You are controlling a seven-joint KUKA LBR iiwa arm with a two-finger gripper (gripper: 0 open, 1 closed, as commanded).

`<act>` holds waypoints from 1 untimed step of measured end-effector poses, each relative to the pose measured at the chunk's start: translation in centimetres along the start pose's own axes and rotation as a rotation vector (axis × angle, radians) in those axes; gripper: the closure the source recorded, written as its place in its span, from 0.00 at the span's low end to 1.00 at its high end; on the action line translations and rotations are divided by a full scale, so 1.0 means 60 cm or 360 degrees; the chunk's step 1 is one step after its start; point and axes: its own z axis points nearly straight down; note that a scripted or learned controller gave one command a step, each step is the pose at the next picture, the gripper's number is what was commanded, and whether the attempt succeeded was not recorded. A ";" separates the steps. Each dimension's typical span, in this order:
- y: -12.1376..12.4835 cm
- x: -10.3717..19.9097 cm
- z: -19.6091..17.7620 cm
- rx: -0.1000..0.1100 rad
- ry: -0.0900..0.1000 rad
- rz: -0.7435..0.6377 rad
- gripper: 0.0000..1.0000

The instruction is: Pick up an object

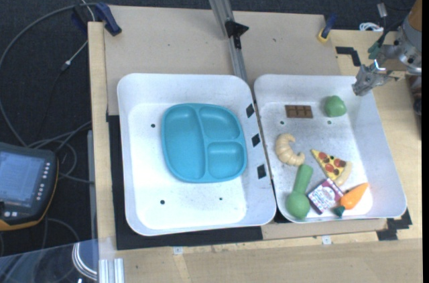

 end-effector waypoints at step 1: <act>0.002 0.000 -0.038 0.0002 0.0001 0.0000 1.00</act>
